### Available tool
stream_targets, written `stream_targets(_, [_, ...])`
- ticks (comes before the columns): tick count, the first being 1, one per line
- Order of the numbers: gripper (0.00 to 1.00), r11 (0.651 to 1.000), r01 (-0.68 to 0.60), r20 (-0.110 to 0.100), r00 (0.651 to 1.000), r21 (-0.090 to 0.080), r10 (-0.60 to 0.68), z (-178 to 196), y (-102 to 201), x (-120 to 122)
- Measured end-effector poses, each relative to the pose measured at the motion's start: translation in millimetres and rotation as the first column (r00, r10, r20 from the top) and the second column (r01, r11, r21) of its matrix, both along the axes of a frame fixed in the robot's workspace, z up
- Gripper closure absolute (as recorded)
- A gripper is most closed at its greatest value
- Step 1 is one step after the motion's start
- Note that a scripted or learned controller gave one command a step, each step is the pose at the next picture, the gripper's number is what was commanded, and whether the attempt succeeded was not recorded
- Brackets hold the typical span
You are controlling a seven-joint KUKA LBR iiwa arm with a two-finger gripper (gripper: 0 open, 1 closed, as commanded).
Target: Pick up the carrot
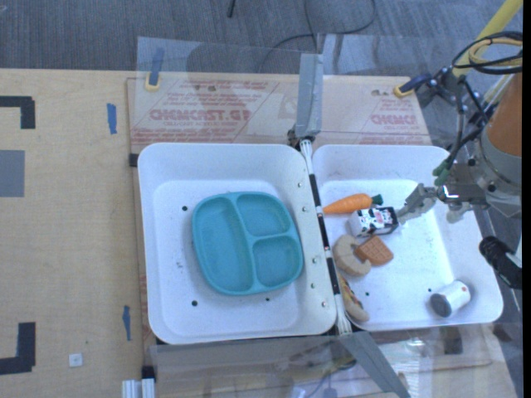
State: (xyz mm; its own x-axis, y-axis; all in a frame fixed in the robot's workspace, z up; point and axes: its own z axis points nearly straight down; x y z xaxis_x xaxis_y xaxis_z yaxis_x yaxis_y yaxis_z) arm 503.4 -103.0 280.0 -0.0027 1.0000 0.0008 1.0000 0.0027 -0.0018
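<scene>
The carrot (348, 204) lies in the right bin (473, 305), up against that bin's left wall and toward its far edge, with its orange tip pointing at the wall and its green top pointing right. Your gripper (412, 206) is low in the same bin, reaching in from the right edge, and it sits just right of a small black-and-white toy (374, 219) that lies beside the carrot's green end — so the toy is between you and the target. You cannot tell from here whether the jaws are apart or together; nothing orange shows between them, so treat the carrot as not yet held. To do this step well, come over the carrot's middle, not its thin tip, and turn the wrist so the jaws close across its width, not along its length. Keep clear of the toy and of the brown waffle (375, 251) and bread (351, 257) nearer the front edge — a slanted approach would likely shove the toy into the carrot and roll it. The left wall is close, so drop straight down and leave room for the jaw on that side. The teal plate (246, 242) in the left bin (166, 305) and the white cup (449, 298) near the right bin's front right corner are well out of your way.
</scene>
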Motion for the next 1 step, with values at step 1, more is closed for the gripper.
stream_targets(1, [0.00,0.989,-0.149,0.001,0.989,0.000,0.149,-92.4,16.7,71.0])
